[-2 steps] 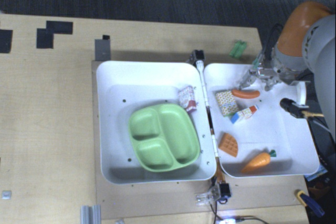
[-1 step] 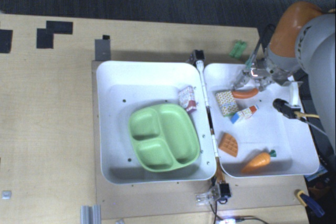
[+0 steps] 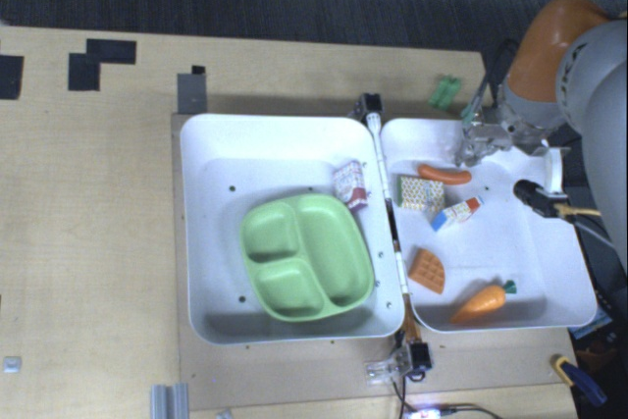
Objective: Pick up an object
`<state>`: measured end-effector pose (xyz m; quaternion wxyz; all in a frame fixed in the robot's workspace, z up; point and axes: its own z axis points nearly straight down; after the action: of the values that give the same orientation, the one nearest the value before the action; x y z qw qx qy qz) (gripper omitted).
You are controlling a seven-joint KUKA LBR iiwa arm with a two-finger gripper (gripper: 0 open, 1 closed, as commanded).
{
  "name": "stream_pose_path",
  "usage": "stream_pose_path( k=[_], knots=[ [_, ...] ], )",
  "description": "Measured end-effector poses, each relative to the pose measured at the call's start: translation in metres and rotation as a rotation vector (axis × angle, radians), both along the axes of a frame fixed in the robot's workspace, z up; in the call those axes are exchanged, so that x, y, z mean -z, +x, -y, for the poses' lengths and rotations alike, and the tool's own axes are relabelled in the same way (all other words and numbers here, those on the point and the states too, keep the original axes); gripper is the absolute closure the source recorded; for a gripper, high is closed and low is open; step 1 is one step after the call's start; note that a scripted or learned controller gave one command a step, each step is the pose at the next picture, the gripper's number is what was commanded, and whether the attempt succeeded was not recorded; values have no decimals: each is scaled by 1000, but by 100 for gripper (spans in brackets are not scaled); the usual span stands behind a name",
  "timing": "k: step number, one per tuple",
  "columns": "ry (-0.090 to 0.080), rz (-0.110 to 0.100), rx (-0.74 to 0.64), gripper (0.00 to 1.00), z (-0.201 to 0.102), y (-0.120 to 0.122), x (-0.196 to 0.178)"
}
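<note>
hovering at the back of the right bin, your gripper hangs just beside the hot dog, which lies a little in front of it and toward the divider between the bins. you cannot tell from this slanted view how the tool stands, so treat that as unknown.

the main risk is a glancing descent: the hot dog is round and may roll off toward the checkered box that sits just beyond it. the small blue and red tube lies near too, so a wide approach may nudge it.

further from the tool, the waffle and the carrot rest well apart, easier targets. the green tray in the left bin is far across the divider and looks too broad to grasp.
</note>
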<state>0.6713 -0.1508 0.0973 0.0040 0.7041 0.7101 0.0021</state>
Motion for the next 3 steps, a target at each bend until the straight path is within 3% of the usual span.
stream_pose_path(
  k=[1, 2, 3],
  knots=[
    [0, -1, 0, 0, 0, 0, 0],
    [2, -3, 5, 0, 55, -1, -8],
    [11, -8, 2, 0, 51, 0, 7]
  ],
)
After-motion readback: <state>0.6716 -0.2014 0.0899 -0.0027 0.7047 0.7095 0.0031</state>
